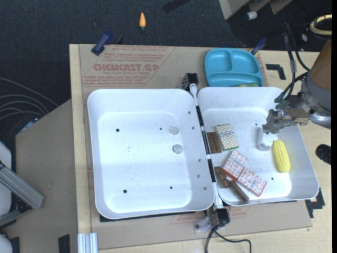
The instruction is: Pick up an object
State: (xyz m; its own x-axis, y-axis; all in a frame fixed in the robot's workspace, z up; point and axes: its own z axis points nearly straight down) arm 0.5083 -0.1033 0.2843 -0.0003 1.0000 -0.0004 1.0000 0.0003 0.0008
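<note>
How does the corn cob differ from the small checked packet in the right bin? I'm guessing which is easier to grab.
The corn cob is plain yellow, while the checked packet is pale with a fine grid print. The corn cob looks rounded and elongated; the packet looks flat and squarish. The corn cob lies apart near the bin's right wall, just below the gripper; the packet sits toward the left side, against a brown item. Both lie in the right bin.

Both white bins (142,152) look like smooth, slightly glossy plastic. The bench (84,115) is matt brown board with red print. The blue tray (233,67) at its far edge looks plastic, smooth.
</note>
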